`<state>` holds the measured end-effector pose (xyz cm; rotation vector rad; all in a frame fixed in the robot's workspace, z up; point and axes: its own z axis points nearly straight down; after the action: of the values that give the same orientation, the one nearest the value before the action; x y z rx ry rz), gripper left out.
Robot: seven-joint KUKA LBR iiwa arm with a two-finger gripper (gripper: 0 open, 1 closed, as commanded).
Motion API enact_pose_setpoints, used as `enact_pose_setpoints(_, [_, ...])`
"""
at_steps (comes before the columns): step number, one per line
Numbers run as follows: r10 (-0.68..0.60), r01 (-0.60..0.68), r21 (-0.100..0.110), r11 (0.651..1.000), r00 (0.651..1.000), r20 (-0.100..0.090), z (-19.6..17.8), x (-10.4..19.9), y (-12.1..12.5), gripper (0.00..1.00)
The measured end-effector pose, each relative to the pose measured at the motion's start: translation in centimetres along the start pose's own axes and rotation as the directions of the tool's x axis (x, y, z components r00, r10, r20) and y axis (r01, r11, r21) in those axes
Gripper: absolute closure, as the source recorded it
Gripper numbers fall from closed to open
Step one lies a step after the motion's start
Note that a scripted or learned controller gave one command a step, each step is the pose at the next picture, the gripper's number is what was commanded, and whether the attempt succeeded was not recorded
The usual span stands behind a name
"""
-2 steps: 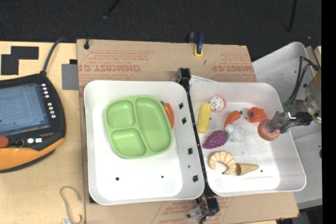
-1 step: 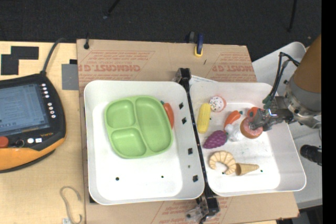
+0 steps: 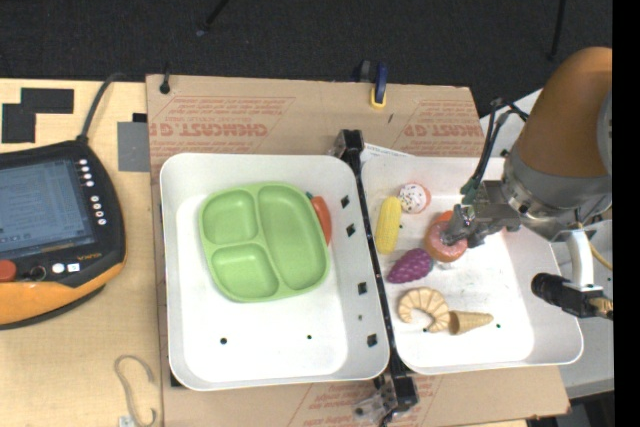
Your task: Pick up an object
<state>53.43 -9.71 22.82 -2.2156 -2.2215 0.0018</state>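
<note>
The grey arm with its orange band reaches in from the right and ends low over the right white bin, where the tool sits directly over a round red-orange object, possibly a toy fruit or doughnut. The dark tool body overlaps that object's upper right edge, and whether the tool is clenched or released cannot be told from this slanted overhead view; nothing can be confirmed as gripped. Several other toy foods share the right bin: a yellow corn cob lies upright near the divider, a small pink and white round piece sits just beside its top, a purple bunch of grapes lies just left of and below the red-orange object, touching or nearly touching it, a tan croissant curls below the grapes, and an ice cream cone lies on its side just right of the croissant, its tip pointing right. The left white bin holds a green three-compartment plate, with a slim orange-red piece tucked against its right edge. Both bins rest on a cardboard sheet on the surface, and a teach pendant with a lit screen lies at the far left.
</note>
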Motion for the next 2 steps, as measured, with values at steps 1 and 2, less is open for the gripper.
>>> enact_pose_setpoints(1, [0.000, 0.000, -0.001, 1.000, 1.000, 0.000, -0.9, 5.0, -0.1, 1.00])
enact_pose_setpoints(2, [0.000, 0.000, 0.000, 1.000, 1.000, 0.000, -1.2, 10.1, -0.6, 1.00])
